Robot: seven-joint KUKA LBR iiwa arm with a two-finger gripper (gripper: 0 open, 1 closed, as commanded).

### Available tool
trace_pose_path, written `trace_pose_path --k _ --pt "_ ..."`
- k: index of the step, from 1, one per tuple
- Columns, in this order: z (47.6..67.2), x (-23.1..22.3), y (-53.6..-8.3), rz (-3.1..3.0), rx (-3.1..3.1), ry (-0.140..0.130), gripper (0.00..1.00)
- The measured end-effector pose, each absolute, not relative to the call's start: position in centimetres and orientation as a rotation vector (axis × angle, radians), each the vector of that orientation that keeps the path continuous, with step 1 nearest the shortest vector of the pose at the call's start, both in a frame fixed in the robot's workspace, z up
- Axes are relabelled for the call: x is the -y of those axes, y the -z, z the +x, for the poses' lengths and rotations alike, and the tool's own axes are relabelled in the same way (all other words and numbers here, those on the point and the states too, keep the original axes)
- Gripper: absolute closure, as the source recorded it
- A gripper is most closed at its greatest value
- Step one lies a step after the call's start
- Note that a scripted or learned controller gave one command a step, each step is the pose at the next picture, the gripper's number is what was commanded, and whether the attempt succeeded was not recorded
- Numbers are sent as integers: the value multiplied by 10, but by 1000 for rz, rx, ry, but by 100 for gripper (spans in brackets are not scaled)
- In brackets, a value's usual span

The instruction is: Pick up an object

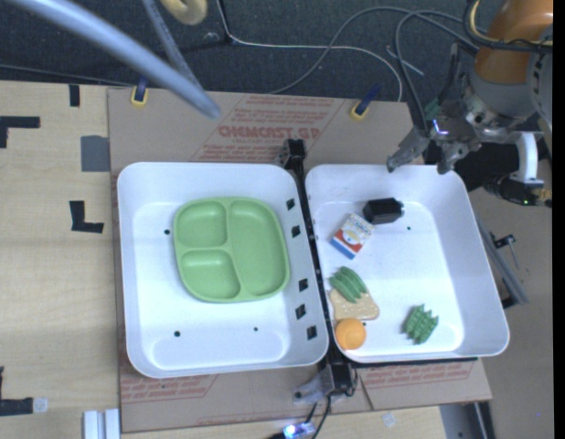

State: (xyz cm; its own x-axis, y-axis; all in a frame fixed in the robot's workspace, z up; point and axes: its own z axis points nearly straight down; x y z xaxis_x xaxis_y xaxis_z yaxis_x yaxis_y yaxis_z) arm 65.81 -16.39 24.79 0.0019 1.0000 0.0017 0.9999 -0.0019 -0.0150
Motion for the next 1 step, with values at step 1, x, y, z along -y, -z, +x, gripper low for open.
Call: trace_pose_path --k 1 --pt "660 163 -257 -2219 2222 -2 0"
